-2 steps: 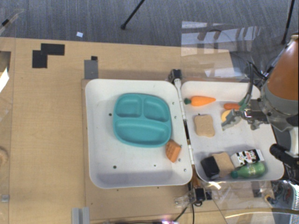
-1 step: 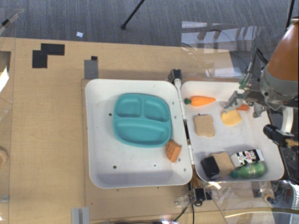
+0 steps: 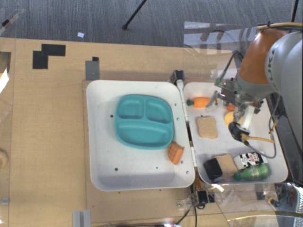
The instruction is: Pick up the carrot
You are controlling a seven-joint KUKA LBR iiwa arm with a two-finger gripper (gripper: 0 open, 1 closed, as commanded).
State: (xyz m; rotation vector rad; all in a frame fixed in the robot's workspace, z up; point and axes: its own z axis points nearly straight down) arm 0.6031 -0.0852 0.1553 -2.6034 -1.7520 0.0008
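Fingers (image 3: 218,98), whose spread I cannot tell, hover just right of the carrot (image 3: 200,102) in the right bin (image 3: 279,167), so they should straddle its middle before closing.

We look down from one fixed camera above the bench (image 3: 42,141), tilted at a slant. Both white bins (image 3: 102,174) sit mid-frame, floor beyond the far edge, the arm (image 3: 274,60) entering from the right.
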